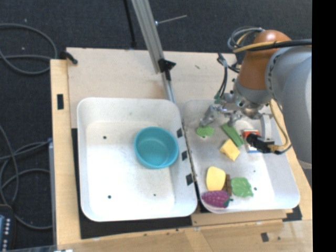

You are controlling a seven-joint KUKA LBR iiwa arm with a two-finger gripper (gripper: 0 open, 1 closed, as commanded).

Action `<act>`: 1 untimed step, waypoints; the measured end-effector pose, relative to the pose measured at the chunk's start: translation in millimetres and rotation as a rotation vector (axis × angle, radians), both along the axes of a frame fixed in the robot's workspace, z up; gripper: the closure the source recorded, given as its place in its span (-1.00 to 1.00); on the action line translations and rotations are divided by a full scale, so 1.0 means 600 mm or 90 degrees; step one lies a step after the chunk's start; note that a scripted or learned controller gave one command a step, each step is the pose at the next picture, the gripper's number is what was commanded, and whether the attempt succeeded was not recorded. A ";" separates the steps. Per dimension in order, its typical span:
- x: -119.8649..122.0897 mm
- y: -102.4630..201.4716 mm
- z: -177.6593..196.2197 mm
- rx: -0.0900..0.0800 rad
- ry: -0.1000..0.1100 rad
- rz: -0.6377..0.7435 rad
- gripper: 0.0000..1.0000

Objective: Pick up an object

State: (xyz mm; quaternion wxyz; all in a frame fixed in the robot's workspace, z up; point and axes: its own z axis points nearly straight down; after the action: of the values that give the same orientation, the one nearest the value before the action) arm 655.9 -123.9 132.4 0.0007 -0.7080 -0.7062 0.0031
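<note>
- The gripper [210,121] hangs low in the right bin [278,190], just above a small green piece [205,132].
- Jaws' state: cannot tell.
- Nothing visibly lifted; grasping and raising remain.

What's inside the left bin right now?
The left bin holds a teal bowl, upright near its middle. The rest of its floor shows only a few dark specks. The bowl's interior looks bare; whatever lies under the bowl is covered.
</note>
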 end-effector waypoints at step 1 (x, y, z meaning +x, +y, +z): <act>0.002 -0.005 -0.050 -0.001 -0.006 0.000 -1.00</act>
State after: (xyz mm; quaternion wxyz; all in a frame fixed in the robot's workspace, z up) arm 657.2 -126.6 102.6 -0.0035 -0.7080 -0.7062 0.0004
